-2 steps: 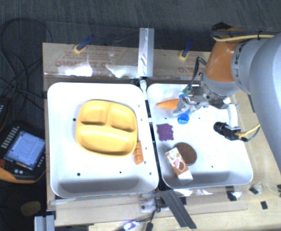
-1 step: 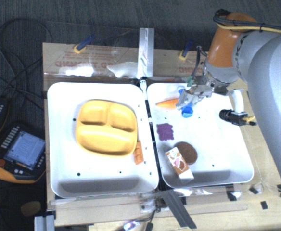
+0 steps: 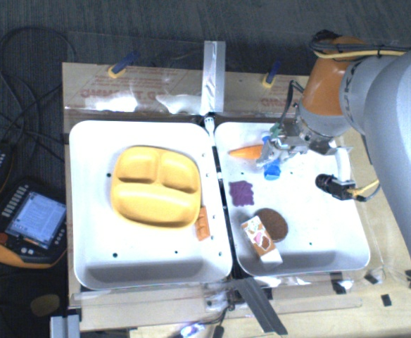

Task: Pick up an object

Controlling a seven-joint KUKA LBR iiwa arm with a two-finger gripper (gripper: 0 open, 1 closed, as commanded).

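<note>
The KUKA arm point(image 3: 374, 97) reaches into the right-hand bin point(image 3: 346, 248), its pincer point(image 3: 279, 146) lowered at the bin's far end over a cluster of small items; whether it is spread or pressed together cannot be told from this angle. An orange carrot-shaped piece point(image 3: 246, 152) lies just to the pincer's left, its blunt end near the tool, and a small blue object point(image 3: 272, 170) sits right beneath and in front of it. Nothing can be seen held. Nearer the camera from the pincer lie a purple piece point(image 3: 241, 192), a brown disc point(image 3: 272, 223) and a small carton point(image 3: 261, 239); a yellow tray point(image 3: 156, 186) rests in the left bin point(image 3: 93, 259), well apart. To grasp cleanly, the pincer probably needs to centre on one item only, the carrot or the blue object, straddle its narrow width and close before lifting straight up.
</note>
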